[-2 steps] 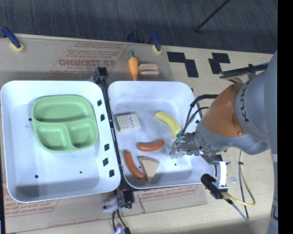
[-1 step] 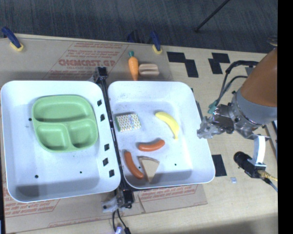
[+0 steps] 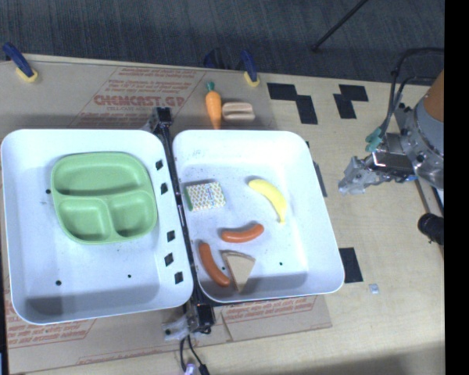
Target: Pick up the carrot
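Note:
The carrot (image 3: 213,108), orange with a green top, lies on the cardboard just behind the right bin's (image 3: 297,143) back rim, outside both bins. A small bun-like toy (image 3: 238,112) sits beside it on its right. My gripper (image 3: 358,176) hangs over the bench to the right of the right bin, well away from the carrot, pointing left. Nothing shows in it.
The right bin holds a yellow banana (image 3: 270,198), two sausages (image 3: 241,233) (image 3: 213,264), a wedge-shaped slice (image 3: 238,266) and a speckled block (image 3: 205,196). A green divided plate (image 3: 103,196) lies in the left bin (image 3: 19,272). Blue clamps (image 3: 251,73) stand at the back edge.

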Robot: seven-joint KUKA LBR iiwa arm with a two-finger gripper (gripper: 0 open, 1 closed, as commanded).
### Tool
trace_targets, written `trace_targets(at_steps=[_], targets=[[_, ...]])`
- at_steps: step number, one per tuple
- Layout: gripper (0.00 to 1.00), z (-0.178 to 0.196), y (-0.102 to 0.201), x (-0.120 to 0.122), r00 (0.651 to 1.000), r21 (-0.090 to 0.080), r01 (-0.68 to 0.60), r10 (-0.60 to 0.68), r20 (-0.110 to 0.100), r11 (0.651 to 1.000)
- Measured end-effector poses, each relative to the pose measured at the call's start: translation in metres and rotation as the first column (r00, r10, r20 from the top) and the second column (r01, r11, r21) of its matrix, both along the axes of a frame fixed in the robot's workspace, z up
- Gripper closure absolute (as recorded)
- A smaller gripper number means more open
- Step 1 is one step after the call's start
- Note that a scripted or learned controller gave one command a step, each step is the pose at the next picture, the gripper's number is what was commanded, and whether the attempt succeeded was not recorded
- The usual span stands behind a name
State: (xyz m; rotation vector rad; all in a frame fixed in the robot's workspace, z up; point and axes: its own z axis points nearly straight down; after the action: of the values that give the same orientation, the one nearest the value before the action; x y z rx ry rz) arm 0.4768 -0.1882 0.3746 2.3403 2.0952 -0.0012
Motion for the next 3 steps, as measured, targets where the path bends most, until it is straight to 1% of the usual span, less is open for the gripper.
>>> trace_targets(at_steps=[1, 2, 3], targets=[[1.0, -0.097, 0.056, 0.011, 0.996, 0.002, -0.089, 0.089, -0.004, 0.996], [1.0, -0.158, 0.14, 0.007, 0.976, 0.001, 0.218, -0.218, -0.006, 0.976], [1.0, -0.116, 0.108, 0.0, 0.997, 0.001, -0.072, 0.072, -0.001, 0.997]])
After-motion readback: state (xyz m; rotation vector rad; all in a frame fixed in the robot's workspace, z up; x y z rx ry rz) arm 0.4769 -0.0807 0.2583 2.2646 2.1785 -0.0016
